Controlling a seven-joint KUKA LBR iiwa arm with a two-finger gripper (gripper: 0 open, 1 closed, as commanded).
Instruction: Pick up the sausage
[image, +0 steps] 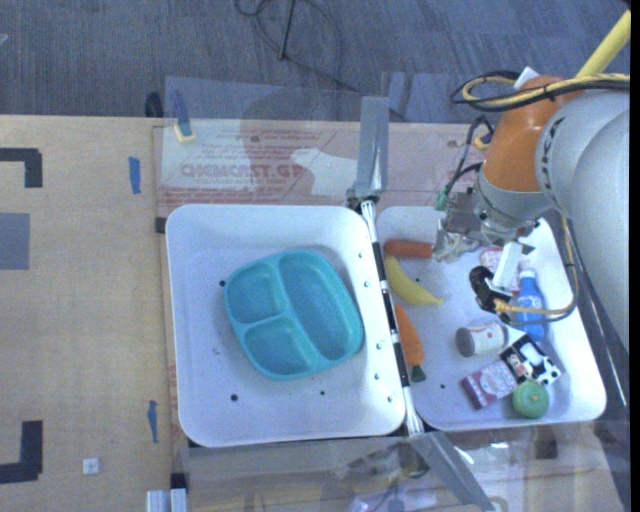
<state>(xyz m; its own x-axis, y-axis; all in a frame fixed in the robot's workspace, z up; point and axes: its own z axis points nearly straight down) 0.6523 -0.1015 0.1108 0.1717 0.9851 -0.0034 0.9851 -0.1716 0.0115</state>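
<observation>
Sausage (407, 248) in right bin (580, 395), claw (450, 245) apparently just beside it.

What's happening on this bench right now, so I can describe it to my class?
A grey robot arm with an orange band reaches in over the right bin, its end effector hanging just beside the sausage at the bin's far left corner. The sausage lies on the bin floor, not lifted. Near it are a banana and a carrot, with other small items further right. The left bin holds a blue divided plate.
</observation>
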